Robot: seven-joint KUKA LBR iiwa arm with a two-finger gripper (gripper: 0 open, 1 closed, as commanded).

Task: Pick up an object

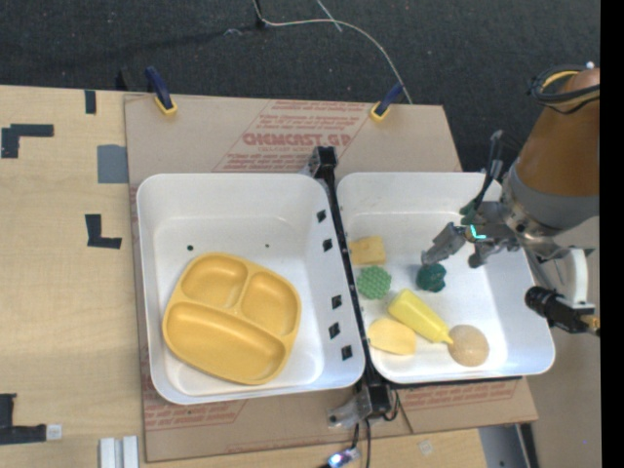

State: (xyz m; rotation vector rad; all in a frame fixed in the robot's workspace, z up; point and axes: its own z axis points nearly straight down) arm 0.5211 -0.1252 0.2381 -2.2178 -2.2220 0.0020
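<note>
My gripper (454, 255) hangs over the right bin (517, 359), open, with nothing between its fingers. A small dark teal object (431, 278) lies just below and slightly left of the fingertips, apart from them. Further left in the same bin are a pale yellow block (368, 252) and a green bumpy ball (373, 282). Toward the front lie a yellow elongated piece (419, 317), a pale yellow flat piece (392, 337) and a beige round object (469, 345).
The left bin (166, 198) holds a yellow divided plate (232, 316). A black divider (333, 252) runs between the two bins. The arm's orange band (570, 86) and grey body stand over the right bin's far right edge.
</note>
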